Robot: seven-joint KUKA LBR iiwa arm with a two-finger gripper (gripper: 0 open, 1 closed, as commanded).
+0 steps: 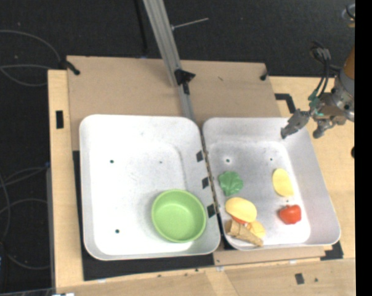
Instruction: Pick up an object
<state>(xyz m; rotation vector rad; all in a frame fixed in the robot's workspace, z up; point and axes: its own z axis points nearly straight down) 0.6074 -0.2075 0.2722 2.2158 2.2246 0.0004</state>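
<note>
The gripper [306, 126] hangs above the far right corner of the right bin [309, 165]. Its two fingers are spread apart, with nothing between them.

The right bin holds five things. One green lump [230, 181] lies near the divider. One small yellow fruit [282, 182] lies towards the right wall, its long axis running from the far side to the near side. One red fruit [290, 214] sits just in front of it. One larger yellow fruit [241, 209] lies at the near edge, its long axis running left to right, touching one tan piece [245, 232].

The left bin [112, 147] holds one green bowl [178, 215], upright, in its near right corner.
</note>
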